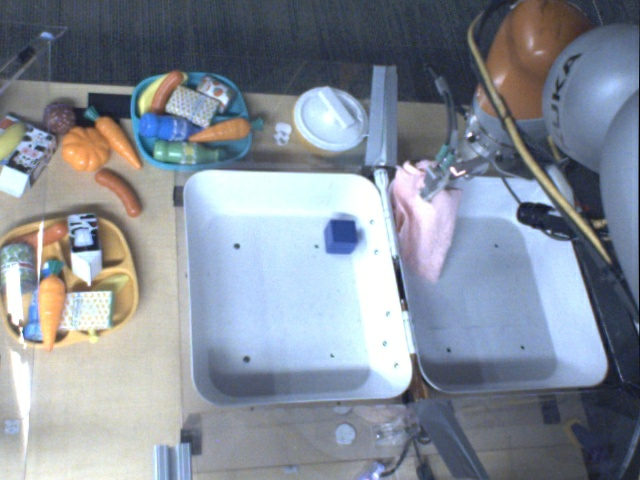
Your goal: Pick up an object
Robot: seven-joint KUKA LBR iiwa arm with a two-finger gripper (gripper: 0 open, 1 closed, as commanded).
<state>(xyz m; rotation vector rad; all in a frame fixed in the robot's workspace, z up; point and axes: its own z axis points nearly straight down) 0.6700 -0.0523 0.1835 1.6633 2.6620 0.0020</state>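
Observation:
A pink cloth [422, 223] hangs at the left edge of the right bin [520, 368], beside the divider between the bins. My gripper [436, 181] sits at the cloth's upper right corner, shut on that corner, and the cloth droops down below it. A small blue cube [341, 235] lies in the left bin [250, 368], toward its upper right, well apart from the gripper.
The arm's grey and orange body [560, 58] covers the right bin's far right corner. Left of the bins sit a blue bowl of toy food [190, 118], a yellow tray of toy food [70, 283] and loose toy vegetables [95, 148]. A white lidded cup [330, 118] stands behind the left bin.

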